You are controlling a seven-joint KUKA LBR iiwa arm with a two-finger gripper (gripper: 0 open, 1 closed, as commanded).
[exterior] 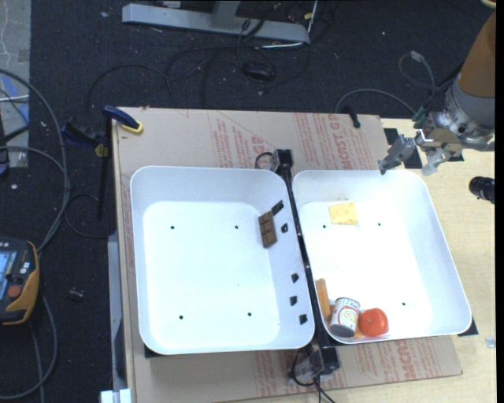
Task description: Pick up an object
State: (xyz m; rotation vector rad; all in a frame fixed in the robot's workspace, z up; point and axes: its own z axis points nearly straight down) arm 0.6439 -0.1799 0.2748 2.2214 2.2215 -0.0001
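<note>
The right bin [441, 244] holds a yellow square block [342, 213] near its far edge. In that bin's near-left corner lie an orange stick [322, 297], a small can [344, 315] and a red ball-like fruit [374, 321]. A brown bar [268, 230] leans on the right wall of the left bin [157, 236]. My gripper [409, 163] hangs above the far right corner of the right bin, open, with nothing between its fingers. It is well away from every object.
The bins stand on a cardboard sheet [331, 134] on the bench. Cables and a metal bar [213, 20] lie on the dark floor behind. A yellow and blue clamp [122, 120] sits at the sheet's far left corner.
</note>
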